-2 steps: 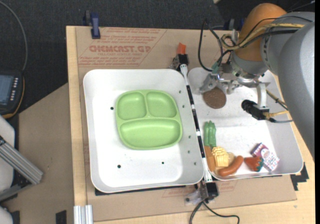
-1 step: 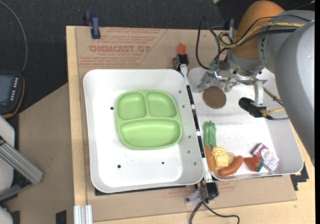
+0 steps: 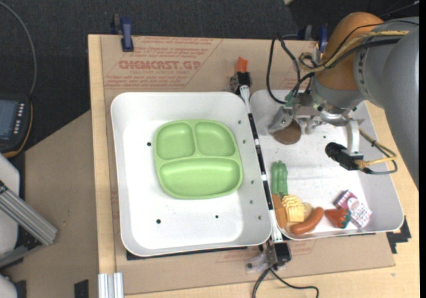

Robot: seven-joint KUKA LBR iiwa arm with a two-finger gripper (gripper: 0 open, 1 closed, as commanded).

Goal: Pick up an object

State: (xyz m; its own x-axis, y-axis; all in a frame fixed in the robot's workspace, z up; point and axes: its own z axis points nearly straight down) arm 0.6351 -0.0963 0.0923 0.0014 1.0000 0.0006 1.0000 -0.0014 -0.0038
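Observation:
My gripper (image 3: 293, 122) hangs over the back left part of the right bin (image 3: 373, 183). A brown rounded object (image 3: 287, 135) sits right at its tip, touching or just under it; whether it is gripped is unclear. Along the bin's left wall lies a green vegetable piece (image 3: 278, 176). In the front corner a yellow corn piece (image 3: 293, 209) rests next to an orange-red sausage (image 3: 307, 222). Further right a small red item (image 3: 337, 217) lies against a pink and white packet (image 3: 353, 209).
The left bin (image 3: 133, 157) holds a green divided plate (image 3: 198, 159). The arm's grey body and orange band (image 3: 349, 37) cover the right bin's back right corner, and a black cable fitting (image 3: 341, 154) hangs over the bin's middle. A ridge (image 3: 255, 157) separates the bins.

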